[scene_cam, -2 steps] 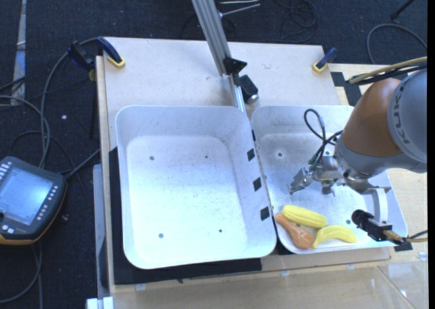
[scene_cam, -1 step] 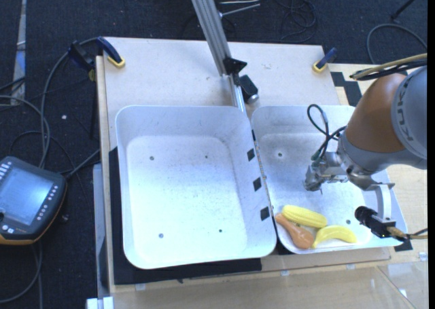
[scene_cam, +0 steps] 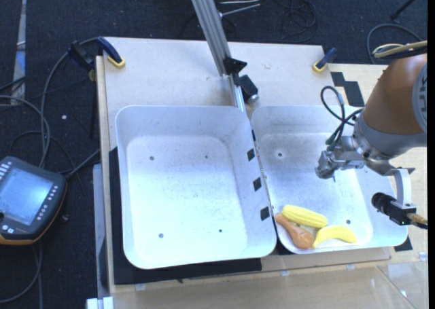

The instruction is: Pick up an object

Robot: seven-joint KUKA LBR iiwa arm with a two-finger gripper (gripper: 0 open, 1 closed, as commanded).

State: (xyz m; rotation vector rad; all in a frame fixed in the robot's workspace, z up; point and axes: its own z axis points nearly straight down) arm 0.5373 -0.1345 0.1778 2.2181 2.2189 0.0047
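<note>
In the right bin (scene_cam: 285, 131), near its front edge, lie a yellow corn cob (scene_cam: 304, 216), a yellow banana (scene_cam: 336, 234) and an orange carrot-like piece (scene_cam: 296, 231), close together. My gripper (scene_cam: 327, 167) hangs over the right half of that bin, up and to the right of the three objects and apart from them. Nothing shows between its fingers.
The left bin (scene_cam: 129, 124) sits beside the right one, sharing a raised middle edge with black clips (scene_cam: 257, 183). A slanted metal rail (scene_cam: 212, 22) crosses the back of the bench. Yellow clamps (scene_cam: 114, 60) mark the bench's far corners. A teach pendant (scene_cam: 27, 199) lies on the floor at left.
</note>
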